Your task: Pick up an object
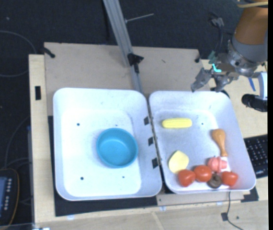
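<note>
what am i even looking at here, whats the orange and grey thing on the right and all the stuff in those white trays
The orange and grey thing is a robot arm, reaching in from the right. Its two-finger gripper hangs above the far edge of the right bin, with nothing between its fingers. The picture comes from one fixed camera above the bench, looking down at a slant.

Two shallow white bins sit side by side. The left bin holds a blue bowl. The right bin holds toy-like food: a yellow corn-like piece, a tan drumstick shape, a pale yellow lump and a cluster of red pieces along the near edge. The arm's job is to pick up one object.
</note>
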You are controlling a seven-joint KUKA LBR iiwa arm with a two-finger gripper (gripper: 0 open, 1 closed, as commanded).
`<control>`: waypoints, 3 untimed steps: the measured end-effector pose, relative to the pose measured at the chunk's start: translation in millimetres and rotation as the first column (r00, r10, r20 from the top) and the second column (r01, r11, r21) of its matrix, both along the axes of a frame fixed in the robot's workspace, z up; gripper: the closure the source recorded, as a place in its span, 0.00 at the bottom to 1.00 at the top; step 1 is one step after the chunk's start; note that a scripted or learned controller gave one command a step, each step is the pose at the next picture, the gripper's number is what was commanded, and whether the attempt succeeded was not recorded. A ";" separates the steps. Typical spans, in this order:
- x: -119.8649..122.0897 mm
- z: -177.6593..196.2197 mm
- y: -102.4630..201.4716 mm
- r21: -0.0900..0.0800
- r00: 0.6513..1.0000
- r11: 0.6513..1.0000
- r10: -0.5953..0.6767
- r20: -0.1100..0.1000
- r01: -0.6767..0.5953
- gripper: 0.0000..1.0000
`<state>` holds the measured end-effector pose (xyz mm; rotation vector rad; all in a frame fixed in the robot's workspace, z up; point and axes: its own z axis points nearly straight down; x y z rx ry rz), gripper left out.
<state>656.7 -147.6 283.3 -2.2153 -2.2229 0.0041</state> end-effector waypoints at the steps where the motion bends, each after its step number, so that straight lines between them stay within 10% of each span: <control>1: 1.1 3.8 0.0 -0.001 1.000 1.000 0.001 0.007 -0.001 0.00; 3: 3.1 -103.5 -13.4 -0.004 1.000 1.000 -0.006 0.000 0.006 0.00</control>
